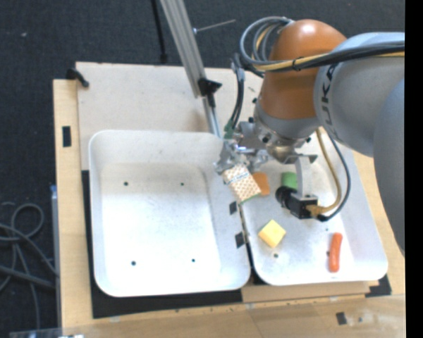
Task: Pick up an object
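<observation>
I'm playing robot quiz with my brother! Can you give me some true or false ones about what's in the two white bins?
1. A yellow block lies in the right bin. True.
2. The orange carrot-like thing lies in the left bin. False: it lies in the right bin, near its right side.
3. A checkered packet sits just under the gripper. True.
4. The yellow block touches the orange carrot-like thing. False: they lie apart.
5. A green thing lies in the right bin. True.
</observation>
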